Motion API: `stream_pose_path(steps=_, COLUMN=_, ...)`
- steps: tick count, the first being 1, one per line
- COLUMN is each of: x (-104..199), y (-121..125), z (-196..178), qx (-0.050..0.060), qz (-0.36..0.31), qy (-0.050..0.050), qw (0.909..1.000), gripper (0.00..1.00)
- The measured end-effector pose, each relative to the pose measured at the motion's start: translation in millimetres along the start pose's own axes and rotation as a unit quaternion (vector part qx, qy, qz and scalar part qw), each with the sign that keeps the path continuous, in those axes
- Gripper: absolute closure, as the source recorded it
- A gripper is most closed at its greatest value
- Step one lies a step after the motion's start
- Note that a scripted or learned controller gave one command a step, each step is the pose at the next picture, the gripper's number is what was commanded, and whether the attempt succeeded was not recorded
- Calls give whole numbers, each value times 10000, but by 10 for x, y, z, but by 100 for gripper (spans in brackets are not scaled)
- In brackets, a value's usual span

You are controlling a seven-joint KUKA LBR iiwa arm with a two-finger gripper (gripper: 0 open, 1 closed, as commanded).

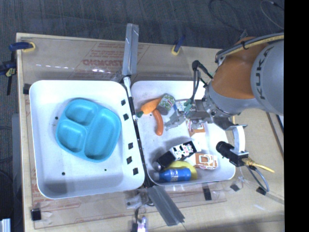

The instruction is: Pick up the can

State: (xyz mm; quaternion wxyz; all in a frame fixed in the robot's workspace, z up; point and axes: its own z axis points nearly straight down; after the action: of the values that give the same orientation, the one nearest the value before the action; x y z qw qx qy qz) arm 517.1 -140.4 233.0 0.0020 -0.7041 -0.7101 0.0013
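Over the right bin (218,174), the gripper (179,114), its grasp impossible to judge, hovers at three o'clock of the can (167,102), seemingly mid-approach and needing to close on it.

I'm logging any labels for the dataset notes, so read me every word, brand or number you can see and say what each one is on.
"KUK": large letters on the grey arm, cut off at the view's right edge.
Red print on the cardboard sheet behind the bins: blurred, not readable.
Print on the can and the small orange and white box: too small to read.
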Motion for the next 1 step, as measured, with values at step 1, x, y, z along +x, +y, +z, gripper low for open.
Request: stream_pose_path(steps=1, x=-207, y=772, z=403, qx=0, qz=-1, qy=-7, qw=10000, gripper=0)
